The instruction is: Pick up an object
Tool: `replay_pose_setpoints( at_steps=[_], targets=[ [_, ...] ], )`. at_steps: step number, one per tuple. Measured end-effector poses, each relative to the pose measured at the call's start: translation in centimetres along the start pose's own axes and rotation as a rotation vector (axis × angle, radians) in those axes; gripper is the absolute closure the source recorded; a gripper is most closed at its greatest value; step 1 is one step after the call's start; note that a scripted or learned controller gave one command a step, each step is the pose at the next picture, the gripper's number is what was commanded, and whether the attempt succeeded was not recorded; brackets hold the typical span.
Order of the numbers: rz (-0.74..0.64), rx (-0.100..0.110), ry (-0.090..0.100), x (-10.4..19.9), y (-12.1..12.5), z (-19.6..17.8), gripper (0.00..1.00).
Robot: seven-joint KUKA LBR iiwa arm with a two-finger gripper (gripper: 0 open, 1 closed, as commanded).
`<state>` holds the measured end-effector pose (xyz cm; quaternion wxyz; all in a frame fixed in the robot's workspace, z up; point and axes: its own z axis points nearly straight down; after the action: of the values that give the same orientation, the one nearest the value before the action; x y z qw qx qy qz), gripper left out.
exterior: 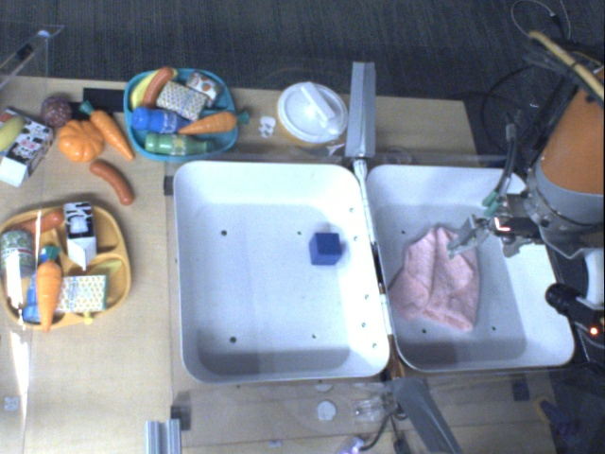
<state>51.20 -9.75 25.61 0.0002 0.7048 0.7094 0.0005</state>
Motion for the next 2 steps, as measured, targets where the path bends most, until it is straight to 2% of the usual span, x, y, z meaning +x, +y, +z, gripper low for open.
replay_pose_setpoints(
  at_steps=[1,2],
  targets=[
    [-0.006,0.001,0.0,-5.2,1.7,13.2,0.0],
    [-0.104,-0.01,-0.002,-8.1,5.8,16.6,0.0]
  ],
)
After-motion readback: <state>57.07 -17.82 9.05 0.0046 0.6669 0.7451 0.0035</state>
